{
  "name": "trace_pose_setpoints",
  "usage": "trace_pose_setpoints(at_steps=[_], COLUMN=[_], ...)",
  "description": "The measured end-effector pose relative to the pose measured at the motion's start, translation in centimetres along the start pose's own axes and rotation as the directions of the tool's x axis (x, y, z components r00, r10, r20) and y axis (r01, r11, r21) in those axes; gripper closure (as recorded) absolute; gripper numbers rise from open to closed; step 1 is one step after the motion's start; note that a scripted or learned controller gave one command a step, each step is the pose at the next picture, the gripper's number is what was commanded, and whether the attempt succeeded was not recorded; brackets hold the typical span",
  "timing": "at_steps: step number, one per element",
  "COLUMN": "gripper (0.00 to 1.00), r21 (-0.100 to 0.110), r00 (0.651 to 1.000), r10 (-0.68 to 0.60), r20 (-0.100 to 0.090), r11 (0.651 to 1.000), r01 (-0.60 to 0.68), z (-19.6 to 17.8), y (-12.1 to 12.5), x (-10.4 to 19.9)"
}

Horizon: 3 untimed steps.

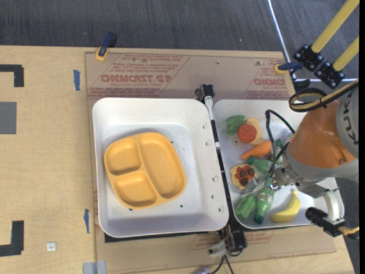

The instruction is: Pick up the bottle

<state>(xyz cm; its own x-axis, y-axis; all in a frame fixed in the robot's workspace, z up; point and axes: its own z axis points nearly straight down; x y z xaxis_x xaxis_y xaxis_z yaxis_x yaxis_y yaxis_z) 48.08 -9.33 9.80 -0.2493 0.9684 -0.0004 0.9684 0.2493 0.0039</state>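
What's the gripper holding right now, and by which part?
Cannot be told. The gripper sits low in the right bin, right above the green bottle, but the arm hides any contact.

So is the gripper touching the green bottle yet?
Cannot tell: in the camera view the gripper sits right over the bottle, hiding any contact or gap.

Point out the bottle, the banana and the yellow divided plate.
bottle (263,203): camera view, on its green body.
banana (287,208): camera view, mid-curve of the fruit.
yellow divided plate (162,164): camera view, on the floor of its large compartment.
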Motion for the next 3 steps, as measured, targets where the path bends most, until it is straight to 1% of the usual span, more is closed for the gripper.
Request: trace_pose_setpoints(at_steps=[1, 2, 3], gripper=[1.0, 1.0, 1.0], r21=[0.001, 0.003, 0.001], r00=[1.0, 0.999, 0.999], r10=[0.0, 0.032, -0.054], r20=[0.0, -0.001, 0.0], r11=[1.0, 0.999, 0.999], r01=[0.0, -0.032, 0.054], z=[-0.8, -8.6, -10.9], y=[0.0, 2.0, 3.2], x=[0.0, 7.4, 12.5])
